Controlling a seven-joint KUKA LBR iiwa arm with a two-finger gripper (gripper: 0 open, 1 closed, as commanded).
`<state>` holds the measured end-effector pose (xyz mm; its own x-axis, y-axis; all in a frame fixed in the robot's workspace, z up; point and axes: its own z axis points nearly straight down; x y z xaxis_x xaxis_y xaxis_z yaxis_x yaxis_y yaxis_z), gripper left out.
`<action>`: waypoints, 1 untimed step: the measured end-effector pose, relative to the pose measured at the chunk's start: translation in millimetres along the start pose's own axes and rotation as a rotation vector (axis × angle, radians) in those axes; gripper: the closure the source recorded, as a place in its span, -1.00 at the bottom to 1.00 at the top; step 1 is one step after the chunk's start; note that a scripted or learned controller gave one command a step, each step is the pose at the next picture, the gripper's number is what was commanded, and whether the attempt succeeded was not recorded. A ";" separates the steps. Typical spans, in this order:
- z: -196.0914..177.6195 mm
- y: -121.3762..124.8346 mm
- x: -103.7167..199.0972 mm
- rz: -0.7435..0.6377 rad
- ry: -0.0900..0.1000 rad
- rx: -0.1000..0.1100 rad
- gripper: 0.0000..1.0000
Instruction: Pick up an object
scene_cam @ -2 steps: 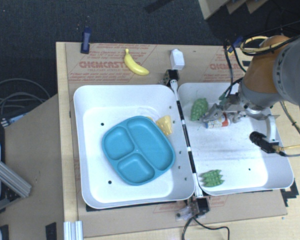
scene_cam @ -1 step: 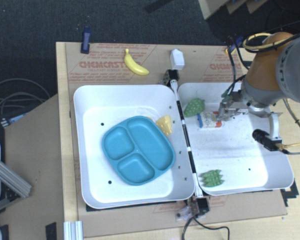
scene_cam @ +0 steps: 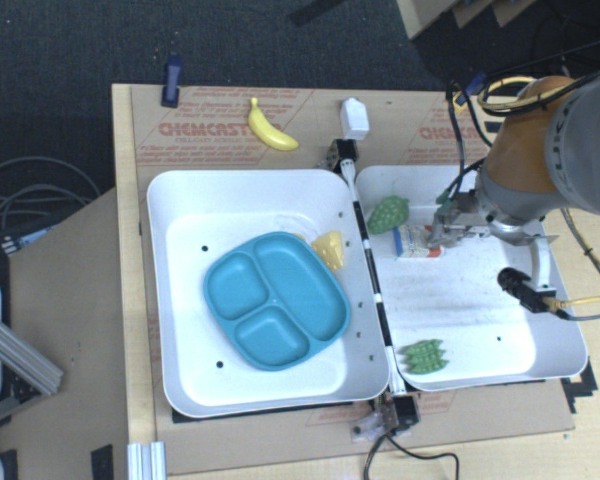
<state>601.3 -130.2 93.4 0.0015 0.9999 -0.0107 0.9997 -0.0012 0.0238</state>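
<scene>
My gripper (scene_cam: 442, 230) is low in the right bin (scene_cam: 540, 363), near its back left part. Just left of the gripper lies a small clear item with red and white marks (scene_cam: 416, 248), close to or touching it. A leafy green toy (scene_cam: 388, 213) rests in the bin's back left corner, a short way from the gripper. Another green bumpy toy (scene_cam: 425, 356) lies at the bin's front left. In the left bin (scene_cam: 180, 368) a blue divided plate (scene_cam: 273, 298) sits with a yellow piece (scene_cam: 329, 249) at its back right rim.
The grey arm with its orange band (scene_cam: 525, 148) comes down over the right bin's back right. On the bench behind the bins lie a yellow banana (scene_cam: 270, 128), a white block (scene_cam: 355, 116) and a small blue item (scene_cam: 172, 78). A black cable plug (scene_cam: 520, 288) hangs over the right bin.
</scene>
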 end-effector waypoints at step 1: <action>7.5 -76.7 -9.4 0.000 0.010 0.025 1.00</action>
<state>524.8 -139.5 84.1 0.0010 1.0000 -0.0004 1.0000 -0.0010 -0.0014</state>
